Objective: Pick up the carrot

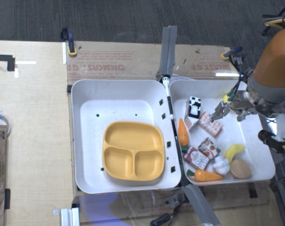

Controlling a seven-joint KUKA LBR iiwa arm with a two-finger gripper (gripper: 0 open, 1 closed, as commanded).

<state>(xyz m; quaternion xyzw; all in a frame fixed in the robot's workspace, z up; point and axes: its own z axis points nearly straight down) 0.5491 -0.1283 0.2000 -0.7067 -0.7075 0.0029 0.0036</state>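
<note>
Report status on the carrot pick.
Tool over right white bin, above a small pink carton. Upright orange carrot by the divider, untouched; second one at front edge. Cartons crowd both.

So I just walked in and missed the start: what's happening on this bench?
A robot arm reaches in from the right over the right bin, its gripper hovering above a small patterned carton. Two carrots lie untouched in that bin: one against the left wall, another at the front edge. The left bin holds a yellow divided plate. Nothing has been picked up yet.
</note>
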